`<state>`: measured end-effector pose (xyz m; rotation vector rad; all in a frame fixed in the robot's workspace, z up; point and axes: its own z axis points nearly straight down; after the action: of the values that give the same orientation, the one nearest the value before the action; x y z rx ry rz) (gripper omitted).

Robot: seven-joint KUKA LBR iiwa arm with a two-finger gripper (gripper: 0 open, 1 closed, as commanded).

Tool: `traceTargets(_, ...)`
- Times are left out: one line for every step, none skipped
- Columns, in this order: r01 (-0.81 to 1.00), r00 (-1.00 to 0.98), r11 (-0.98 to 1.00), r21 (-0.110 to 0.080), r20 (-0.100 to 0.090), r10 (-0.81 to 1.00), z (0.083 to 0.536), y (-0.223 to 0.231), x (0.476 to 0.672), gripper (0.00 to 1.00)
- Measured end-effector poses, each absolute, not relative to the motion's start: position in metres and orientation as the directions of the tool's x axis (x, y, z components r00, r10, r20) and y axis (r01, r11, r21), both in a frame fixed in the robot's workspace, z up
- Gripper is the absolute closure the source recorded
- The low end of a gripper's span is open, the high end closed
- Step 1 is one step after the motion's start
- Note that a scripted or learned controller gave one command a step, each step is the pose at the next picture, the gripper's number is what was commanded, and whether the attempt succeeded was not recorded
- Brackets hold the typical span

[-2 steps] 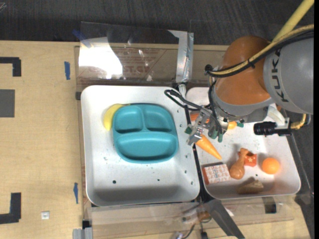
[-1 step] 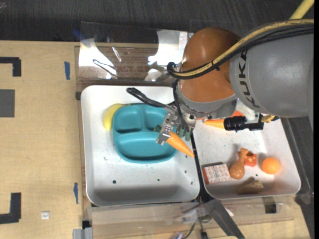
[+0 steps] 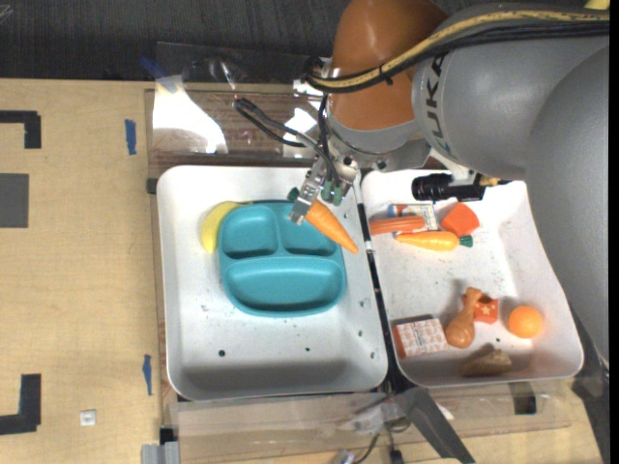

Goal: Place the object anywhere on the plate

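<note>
Gripping: the pincer [image 3: 308, 204] is closed on the thick end of an orange carrot [image 3: 337, 232], its fingers narrowed to the carrot's width.
Carrot: it slants from the pincer towards the near right, over the far right corner of the plate; its pointed tip crosses the plate's right rim and ends near the wall between the two bins. Whether it touches the plate cannot be told.
Plate: a teal divided plate [image 3: 280, 286] lies in the left bin [image 3: 193, 341], with two small compartments on the far side and one long compartment on the near side.
Yellow thing: a yellow piece [image 3: 211, 222] lies at the plate's far left corner, partly hidden by the rim.
Arm: the grey arm [image 3: 513, 85] reaches in from the right, its orange band [image 3: 382, 46] above the far edge of the bins.
Right bin: the right bin [image 3: 546, 249] holds, at its far end, an orange stick [image 3: 398, 225], an orange-red piece [image 3: 461, 218] and a yellow piece with a green tip [image 3: 430, 243].
Near end: a tan drumstick [image 3: 464, 322], an orange ball [image 3: 525, 321], a small red and white box [image 3: 420, 336] and a brown lump [image 3: 486, 362] lie there.
Counter: the pale brown counter [image 3: 68, 288] spreads to the left of the bins.
</note>
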<state>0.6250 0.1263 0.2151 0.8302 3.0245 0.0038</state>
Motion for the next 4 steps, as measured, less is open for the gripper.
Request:
traceTargets(0.223,-0.975,0.975,0.004,-0.005,0.223,0.193,0.225,0.612,1.0)
traceTargets(0.223,-0.975,0.975,0.004,-0.006,0.223,0.194,0.225,0.613,0.0)
traceTargets(0.222,-0.975,0.975,0.01,-0.015,0.222,0.207,0.227,0.614,1.0)
traceTargets(-0.128,-0.992,0.992,0.003,-0.008,-0.128,0.175,0.226,0.64,1.0)
